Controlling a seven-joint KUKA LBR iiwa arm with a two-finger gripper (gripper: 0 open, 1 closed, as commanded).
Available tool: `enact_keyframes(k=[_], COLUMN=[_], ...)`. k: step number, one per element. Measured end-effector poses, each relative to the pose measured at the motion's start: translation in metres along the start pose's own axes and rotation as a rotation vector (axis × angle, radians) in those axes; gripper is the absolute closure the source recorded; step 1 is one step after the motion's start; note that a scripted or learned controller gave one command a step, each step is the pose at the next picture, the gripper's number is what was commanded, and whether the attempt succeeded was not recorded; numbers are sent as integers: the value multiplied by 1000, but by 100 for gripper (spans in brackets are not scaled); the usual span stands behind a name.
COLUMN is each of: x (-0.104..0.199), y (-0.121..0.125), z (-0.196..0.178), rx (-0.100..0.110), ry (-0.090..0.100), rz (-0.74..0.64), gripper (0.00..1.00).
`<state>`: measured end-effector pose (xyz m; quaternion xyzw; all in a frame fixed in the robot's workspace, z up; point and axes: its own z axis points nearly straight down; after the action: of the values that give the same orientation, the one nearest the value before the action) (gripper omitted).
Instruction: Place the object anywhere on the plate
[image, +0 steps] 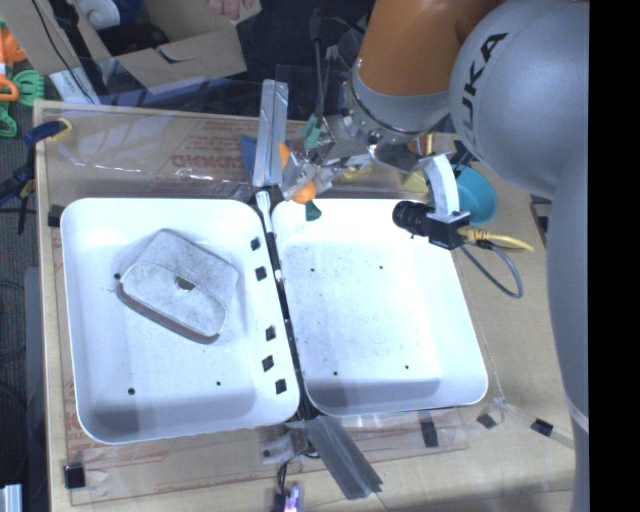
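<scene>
A grey, rounded-rectangular plate (180, 285) with a brown rim lies in the left bin (100, 400), towards its far left. My gripper (308, 192) hangs over the far left corner of the right bin (440, 370), close to the divider between the bins. A small orange and green object (310, 198) sits between its fingertips, lifted off the bin floor. The gripper is up and to the right of the plate, on the other side of the divider.
A grey divider strip (272, 300) with black clips runs between the bins. A black cable fitting (425, 222) and a teal part (478, 195) hang from the arm over the right bin's far edge. Cardboard and clutter lie beyond the bench.
</scene>
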<state>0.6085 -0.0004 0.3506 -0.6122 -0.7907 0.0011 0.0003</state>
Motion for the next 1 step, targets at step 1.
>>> enact_keyframes(k=[1], x=[17], y=[54], z=[-29], rx=[-3], ry=[0], rz=[-144], gripper=[100])
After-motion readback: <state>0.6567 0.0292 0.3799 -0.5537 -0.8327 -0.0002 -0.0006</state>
